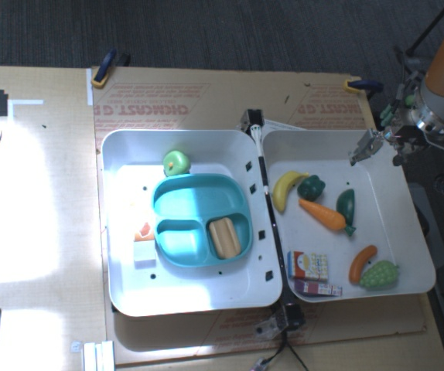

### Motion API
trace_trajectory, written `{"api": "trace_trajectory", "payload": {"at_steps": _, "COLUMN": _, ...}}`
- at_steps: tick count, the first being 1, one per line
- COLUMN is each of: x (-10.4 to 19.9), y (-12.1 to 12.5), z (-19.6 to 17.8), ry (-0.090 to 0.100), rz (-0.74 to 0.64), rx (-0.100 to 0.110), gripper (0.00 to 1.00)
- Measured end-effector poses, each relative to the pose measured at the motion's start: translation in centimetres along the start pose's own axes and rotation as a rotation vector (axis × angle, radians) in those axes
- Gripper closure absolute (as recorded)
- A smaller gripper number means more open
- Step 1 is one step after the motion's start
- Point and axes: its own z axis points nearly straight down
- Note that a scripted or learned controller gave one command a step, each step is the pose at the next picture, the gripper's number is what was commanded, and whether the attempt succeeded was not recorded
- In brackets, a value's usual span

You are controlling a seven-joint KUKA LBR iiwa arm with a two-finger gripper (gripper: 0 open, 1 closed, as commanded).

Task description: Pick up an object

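Objects for picking lie in the right bin (408,230): largest to smallest, a carrot (322,214) with its long axis running from upper left to lower right, a yellow banana (285,188) curving from upper right down to lower left, a small carton (310,266), green grapes (380,274), a sausage (362,262) tilted lower left to upper right, and two dark green vegetables (346,205). On the bench, the left bin (121,207) bears a teal divided plate (200,220) with a bread roll (223,236), and a green apple (176,161) beside it. The gripper (378,141) hovers over the right bin's upper right corner; whether its jaws are wide or narrow, I cannot tell.
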Motion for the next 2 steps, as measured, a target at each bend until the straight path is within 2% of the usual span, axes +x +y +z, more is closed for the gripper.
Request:
{"api": "trace_trajectory", "payload": {"at_steps": 1, "x": 5.3, "y": 0.5, "z": 12.6, "ry": 0.001, "rz": 0.0, "rx": 0.001, "gripper": 0.0}}
{"api": "trace_trajectory", "payload": {"at_steps": 2, "x": 4.8, "y": -4.2, "z": 15.0, "ry": 0.001, "rz": 0.003, "rx": 0.001, "gripper": 0.0}}
